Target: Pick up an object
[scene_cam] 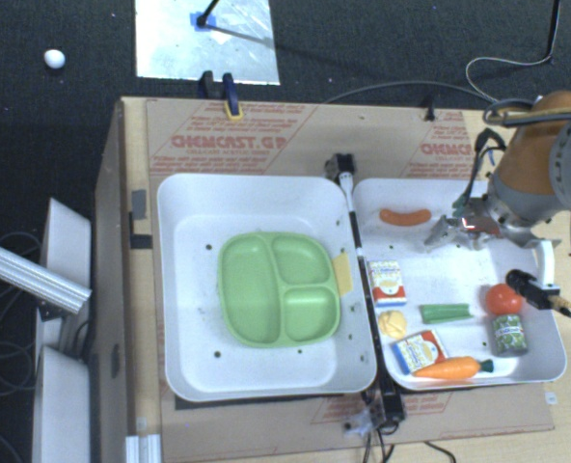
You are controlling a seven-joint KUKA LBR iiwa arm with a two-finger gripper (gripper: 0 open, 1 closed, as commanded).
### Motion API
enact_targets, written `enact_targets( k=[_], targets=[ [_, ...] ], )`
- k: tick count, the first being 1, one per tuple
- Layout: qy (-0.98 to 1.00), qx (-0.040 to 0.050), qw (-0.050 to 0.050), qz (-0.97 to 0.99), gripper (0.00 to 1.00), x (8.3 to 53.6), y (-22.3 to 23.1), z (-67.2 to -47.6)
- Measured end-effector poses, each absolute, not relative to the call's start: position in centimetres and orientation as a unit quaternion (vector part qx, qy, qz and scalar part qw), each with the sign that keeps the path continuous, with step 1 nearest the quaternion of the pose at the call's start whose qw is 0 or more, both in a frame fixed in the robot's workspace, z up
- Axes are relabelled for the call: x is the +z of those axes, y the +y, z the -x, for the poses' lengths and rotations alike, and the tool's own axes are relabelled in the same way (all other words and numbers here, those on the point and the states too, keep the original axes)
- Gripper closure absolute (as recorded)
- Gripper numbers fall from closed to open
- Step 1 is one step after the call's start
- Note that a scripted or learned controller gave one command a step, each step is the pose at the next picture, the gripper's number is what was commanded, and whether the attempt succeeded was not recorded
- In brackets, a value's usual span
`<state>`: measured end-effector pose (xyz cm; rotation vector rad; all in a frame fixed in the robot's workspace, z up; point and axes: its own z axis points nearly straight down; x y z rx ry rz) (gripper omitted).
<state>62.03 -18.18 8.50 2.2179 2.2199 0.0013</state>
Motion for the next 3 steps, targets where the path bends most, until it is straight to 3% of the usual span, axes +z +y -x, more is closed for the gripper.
enact_targets(
  k=[1, 2, 3],
  targets=[
    [0.708, 0.0015, 0.003, -0.706, 1.00, 9.6, -18.1, -62.1],
    [0.708, 0.0016, 0.003, -0.706, 0.00, 9.6, -18.1, -62.1],
    [0.709, -0.0061, -0.008, -0.705, 0.00, 8.1, -16.3, -66.5]
  ],
)
